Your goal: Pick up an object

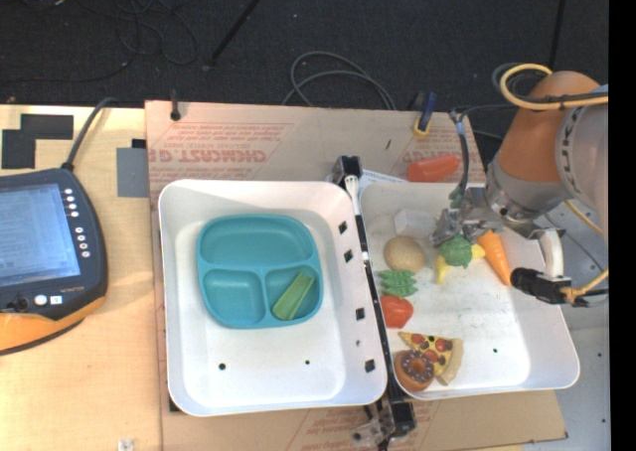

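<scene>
Hovering low in the right white bin (542, 365), the two-finger gripper (449, 231) sits at the green broccoli-like toy with a yellow stem (455, 254); can't tell from this angle how far the fingers are open or whether anything is between them. Orange plastic carrot (494, 255) lies just beside that green toy on the arm side, touching or nearly so. Beige round potato-shaped toy (403, 253) is near on the other side, with a green leafy piece (398, 282) and a red tomato-like toy (396, 312) below it by the divider. Pizza slice toy (429, 358) rests at the near corner. Red sausage-shaped toy (432, 169) lies on the cardboard beyond the bin rim. Left white bin (189, 360) holds a teal sectioned plastic tray (238, 270) with a green pickle-like piece (293, 296) in one compartment. Grey arm with orange band (542, 156) comes in from the right.
</scene>
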Robot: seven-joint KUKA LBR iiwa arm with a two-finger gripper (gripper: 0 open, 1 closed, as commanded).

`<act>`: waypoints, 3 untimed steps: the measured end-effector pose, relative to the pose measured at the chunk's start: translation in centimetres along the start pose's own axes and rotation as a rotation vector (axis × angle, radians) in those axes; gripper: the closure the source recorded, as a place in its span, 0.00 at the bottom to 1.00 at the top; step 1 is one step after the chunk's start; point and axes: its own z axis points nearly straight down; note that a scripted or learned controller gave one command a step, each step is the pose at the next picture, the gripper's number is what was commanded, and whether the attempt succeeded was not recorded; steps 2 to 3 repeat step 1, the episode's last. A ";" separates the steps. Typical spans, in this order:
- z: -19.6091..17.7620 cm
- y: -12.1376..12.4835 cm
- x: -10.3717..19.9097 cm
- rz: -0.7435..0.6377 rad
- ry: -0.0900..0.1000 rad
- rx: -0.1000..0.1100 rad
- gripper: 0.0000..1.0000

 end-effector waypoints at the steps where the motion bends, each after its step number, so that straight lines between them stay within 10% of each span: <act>1: -4.6 -3.8 5.9 0.006 0.001 0.011 1.00; 3: -4.6 -3.8 5.9 0.006 0.001 0.011 1.00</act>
